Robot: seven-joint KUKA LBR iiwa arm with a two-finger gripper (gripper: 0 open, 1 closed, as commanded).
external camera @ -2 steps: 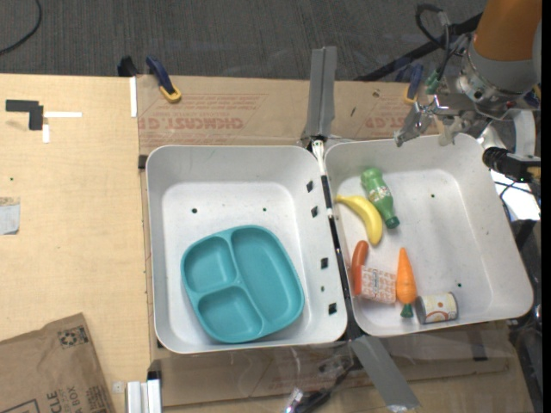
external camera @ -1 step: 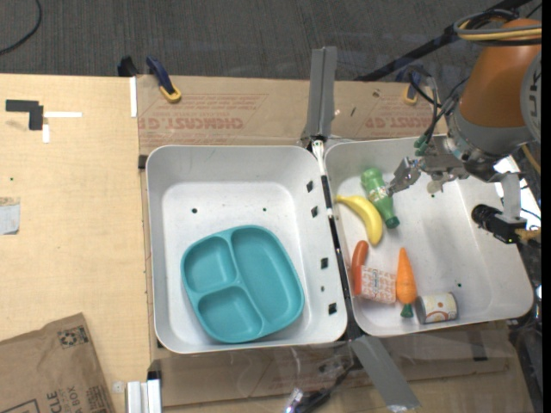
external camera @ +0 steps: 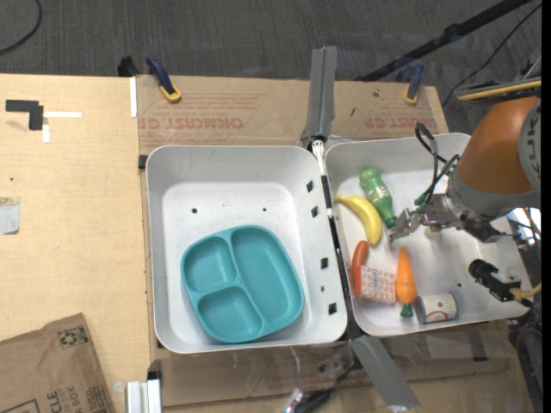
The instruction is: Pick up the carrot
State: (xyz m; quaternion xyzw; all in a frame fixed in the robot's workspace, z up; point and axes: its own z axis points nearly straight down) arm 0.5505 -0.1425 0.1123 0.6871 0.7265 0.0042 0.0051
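Carrot (external camera: pixel 405 280) is what the arm is after, and it lies in the right-hand bin (external camera: pixel 482 312), toward the near edge, below the gripper (external camera: pixel 403 227) as the camera sees it. The gripper hangs over the middle of that bin with its tip pointing left, and nothing sits between its fingers; from where I stand I cannot tell whether they are spread or closed. The carrot lies well short of the tip, nearer the front wall, its long axis running roughly front to back, the green stub toward the front. To my eye the gripper would have to come toward the front and close across that axis. Crowding it: a small printed packet (external camera: pixel 375 284) touching its left side, a red sausage-like piece (external camera: pixel 359 263) beyond that, and a little can (external camera: pixel 436 308) just beside its tip. A banana (external camera: pixel 365 215) and a green bottle (external camera: pixel 379 195) lie farther back.
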